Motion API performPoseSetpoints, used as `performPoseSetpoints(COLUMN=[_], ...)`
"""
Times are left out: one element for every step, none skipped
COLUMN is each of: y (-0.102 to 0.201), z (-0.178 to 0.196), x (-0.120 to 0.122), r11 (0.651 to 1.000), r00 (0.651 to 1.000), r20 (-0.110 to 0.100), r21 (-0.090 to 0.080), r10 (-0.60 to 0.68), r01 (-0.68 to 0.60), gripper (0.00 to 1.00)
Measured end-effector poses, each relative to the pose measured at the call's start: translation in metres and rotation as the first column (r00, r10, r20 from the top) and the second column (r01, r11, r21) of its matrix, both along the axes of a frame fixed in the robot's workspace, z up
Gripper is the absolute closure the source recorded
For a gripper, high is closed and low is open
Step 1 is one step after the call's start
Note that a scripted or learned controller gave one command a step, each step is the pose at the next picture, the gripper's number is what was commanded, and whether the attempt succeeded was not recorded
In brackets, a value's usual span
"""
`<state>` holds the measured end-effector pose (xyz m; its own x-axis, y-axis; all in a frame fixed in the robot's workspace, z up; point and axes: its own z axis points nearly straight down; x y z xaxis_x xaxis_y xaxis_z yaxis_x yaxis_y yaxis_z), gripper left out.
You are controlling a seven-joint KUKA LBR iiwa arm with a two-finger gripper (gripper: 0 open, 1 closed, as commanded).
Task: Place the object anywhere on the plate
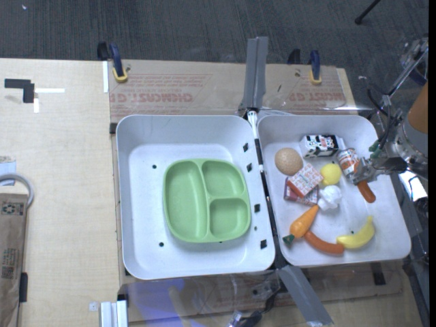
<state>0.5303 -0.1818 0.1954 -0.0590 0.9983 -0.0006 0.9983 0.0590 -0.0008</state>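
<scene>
In the left bin (136, 203): green plate (206, 201), three sections, nothing on it | right bin (388, 240): egg (289, 160), carrot (304, 221), banana (359, 234), can (347, 161), lemon (331, 174), carton (320, 144) | gripper (366, 171) over right bin's right side, grip state unclear

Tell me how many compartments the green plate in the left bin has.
3. The green plate has one long compartment down its left side and two smaller ones on the right, one above and one below. None look hidden.
</scene>
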Motion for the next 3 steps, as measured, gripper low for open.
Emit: performPoseSetpoints(y=[0.065, 0.159, 0.226], z=[0.039, 0.008, 0.004], x=[0.027, 0.063, 0.046], r11=[1.000, 0.964, 0.950], r00=[1.000, 0.964, 0.950], r20=[-0.001, -0.002, -0.002], r21=[0.000, 0.000, 0.000], r10=[0.024, 0.266, 0.312], r01=[-0.024, -0.266, -0.312], gripper=[1.00, 1.00, 1.00])
